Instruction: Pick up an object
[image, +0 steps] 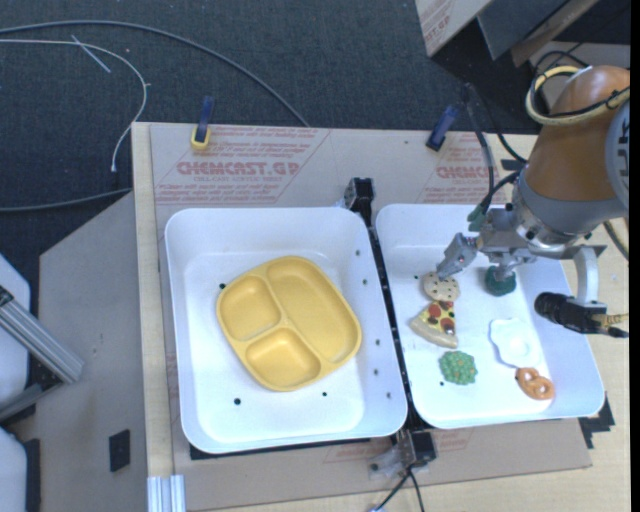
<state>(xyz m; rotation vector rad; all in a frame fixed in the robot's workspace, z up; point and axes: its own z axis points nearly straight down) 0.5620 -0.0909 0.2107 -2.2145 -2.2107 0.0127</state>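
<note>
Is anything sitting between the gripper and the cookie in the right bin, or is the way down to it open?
Nothing visible blocks it. The gripper hangs over the right bin, one finger tip just above the cookie. The pizza slice lies close below the cookie, almost touching it, but on the far side from the gripper.

Left shallow white plastic bin (190, 330): holds a yellow three-compartment plastic plate (288, 320), lying flat near the middle, turned at a slant to the bin walls. Right shallow white plastic bin (420, 225) sits just beside it, rims touching.

Black clip (359, 193) at the far end of the seam between the bins.

Both bins rest on a brown printed cardboard sheet (240, 165). Two blue clamps on its far edge: left blue clamp (204, 122), right blue clamp (440, 130).

Dark grey carpet (60, 120) around the bench; thin white cable (130, 140) curves across it. Silver aluminium bar (35, 335) at the left edge.
</note>
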